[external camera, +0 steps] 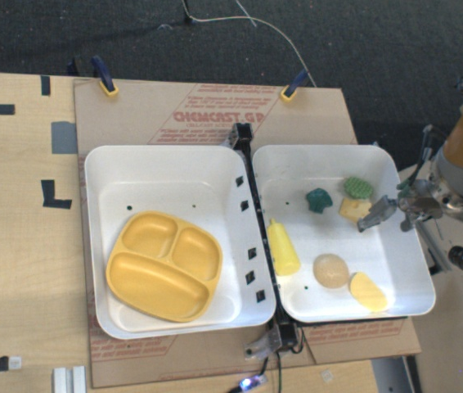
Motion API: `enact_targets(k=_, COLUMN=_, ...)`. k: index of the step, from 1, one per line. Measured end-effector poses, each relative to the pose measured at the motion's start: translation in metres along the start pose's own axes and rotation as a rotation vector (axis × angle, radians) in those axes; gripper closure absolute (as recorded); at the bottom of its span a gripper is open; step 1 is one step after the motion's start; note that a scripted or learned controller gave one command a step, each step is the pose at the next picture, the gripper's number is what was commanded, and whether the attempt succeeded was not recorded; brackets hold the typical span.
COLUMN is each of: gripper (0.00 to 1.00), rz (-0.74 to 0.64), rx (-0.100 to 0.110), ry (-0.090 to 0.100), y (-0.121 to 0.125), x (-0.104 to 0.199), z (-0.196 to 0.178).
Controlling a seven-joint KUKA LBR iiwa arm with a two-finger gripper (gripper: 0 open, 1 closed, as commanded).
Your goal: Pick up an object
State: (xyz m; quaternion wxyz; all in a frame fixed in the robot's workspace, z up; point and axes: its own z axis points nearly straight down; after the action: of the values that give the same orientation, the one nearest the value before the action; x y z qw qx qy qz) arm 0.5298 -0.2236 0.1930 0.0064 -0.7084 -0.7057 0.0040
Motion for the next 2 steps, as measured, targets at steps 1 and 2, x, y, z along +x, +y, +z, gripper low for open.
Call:
enact_targets(k=1, gripper=0.00, rz=-0.004, rx=-0.013, ry=-0.004, y=0.003, x=0.000, z=-0.007)
enact_targets(k=2, gripper=0.00, rz=-0.005, rx=-0.009, ry=-0.002, y=0.001, x=0.001, z=0.057)
